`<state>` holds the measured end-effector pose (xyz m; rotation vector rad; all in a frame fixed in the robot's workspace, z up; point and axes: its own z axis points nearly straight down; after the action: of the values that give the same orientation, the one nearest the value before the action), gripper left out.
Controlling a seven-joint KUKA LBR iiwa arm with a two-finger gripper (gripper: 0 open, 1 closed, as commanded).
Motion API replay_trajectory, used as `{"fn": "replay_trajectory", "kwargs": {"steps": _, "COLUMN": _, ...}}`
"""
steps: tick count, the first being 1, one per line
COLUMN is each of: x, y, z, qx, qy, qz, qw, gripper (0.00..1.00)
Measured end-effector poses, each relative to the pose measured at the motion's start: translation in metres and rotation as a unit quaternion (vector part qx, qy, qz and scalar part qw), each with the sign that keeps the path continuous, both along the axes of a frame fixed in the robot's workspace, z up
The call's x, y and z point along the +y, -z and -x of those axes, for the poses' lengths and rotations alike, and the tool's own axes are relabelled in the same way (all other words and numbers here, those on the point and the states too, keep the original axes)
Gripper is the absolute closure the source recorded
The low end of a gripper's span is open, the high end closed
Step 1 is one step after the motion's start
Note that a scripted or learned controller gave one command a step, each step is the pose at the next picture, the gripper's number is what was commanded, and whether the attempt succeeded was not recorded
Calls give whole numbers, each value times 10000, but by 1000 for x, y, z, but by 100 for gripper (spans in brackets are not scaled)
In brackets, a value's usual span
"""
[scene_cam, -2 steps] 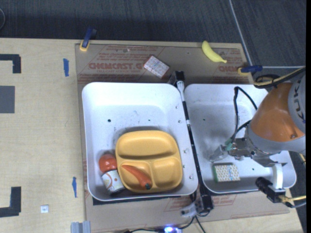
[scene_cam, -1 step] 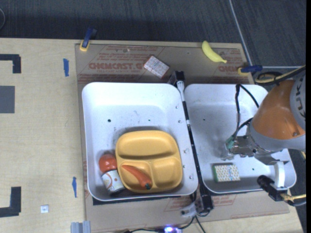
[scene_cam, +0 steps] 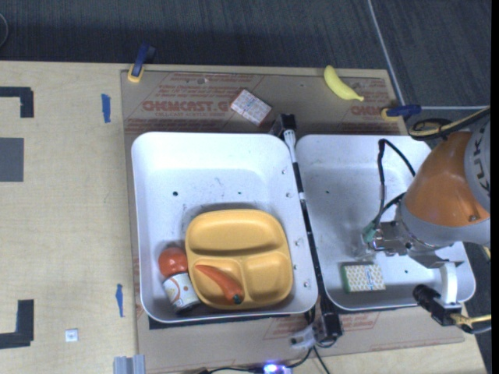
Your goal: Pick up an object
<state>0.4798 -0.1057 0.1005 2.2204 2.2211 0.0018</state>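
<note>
My pincer (scene_cam: 373, 241) hangs low in the right bin (scene_cam: 343, 162), mostly hidden under my arm, so I cannot tell its grip. A small green sponge (scene_cam: 362, 276) lies just at its six o'clock.

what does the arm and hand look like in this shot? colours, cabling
The arm enters from the right: a rounded orange segment above a grey wrist. A black cable loops from it over the right bin. The hand is a small dark metallic cluster below the wrist; its detail is too blurred to read.
</note>
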Motion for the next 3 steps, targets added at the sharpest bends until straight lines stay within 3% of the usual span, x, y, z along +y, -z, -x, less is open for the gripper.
{"fn": "replay_trajectory", "kwargs": {"steps": 1, "x": -8, "y": -3, "z": 0, "qx": -6, "qy": 1, "qz": 6, "qw": 10000, "gripper": 100}}
{"fn": "replay_trajectory", "kwargs": {"steps": 2, "x": 6, "y": 14, "z": -69, "qx": -22, "qy": -5, "qz": 8, "qw": 10000, "gripper": 100}}
{"fn": "replay_trajectory", "kwargs": {"steps": 3, "x": 7, "y": 15, "z": -69, "qx": -12, "qy": -6, "qz": 4, "qw": 10000, "gripper": 0}}
